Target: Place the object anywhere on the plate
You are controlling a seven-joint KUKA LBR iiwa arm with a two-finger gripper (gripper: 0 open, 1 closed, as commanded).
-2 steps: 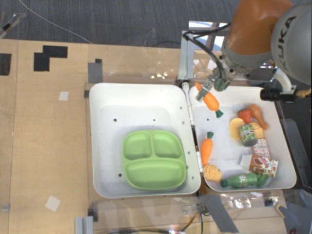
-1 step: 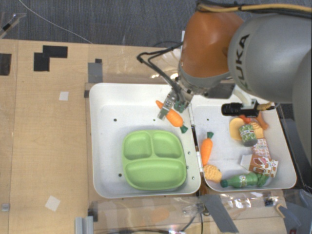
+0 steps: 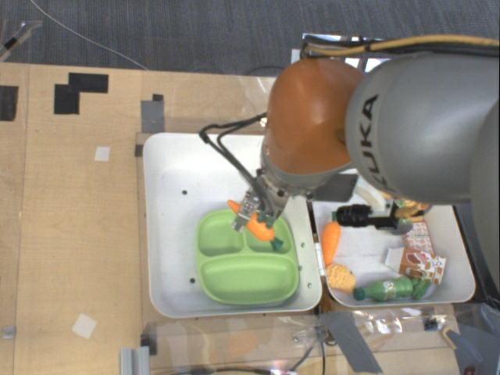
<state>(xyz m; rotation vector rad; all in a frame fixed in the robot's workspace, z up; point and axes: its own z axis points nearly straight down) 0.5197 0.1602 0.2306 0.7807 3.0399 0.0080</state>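
A green plate [image 3: 246, 276] with three compartments lies in the left white bin [image 3: 176, 209]. An orange carrot toy [image 3: 260, 227] with a green end rests over the plate's upper right compartment. My gripper [image 3: 254, 213] hangs right above the carrot, its tip at the orange body. The big grey arm with its orange band covers the space above and to the right.
The right bin [image 3: 461, 287] holds a second orange carrot [image 3: 331, 243], a yellow corn piece [image 3: 340, 276], a green bottle [image 3: 387, 289], a printed box [image 3: 418, 258] and a black tool [image 3: 361, 217]. Black cables run from the wrist across the left bin's back.
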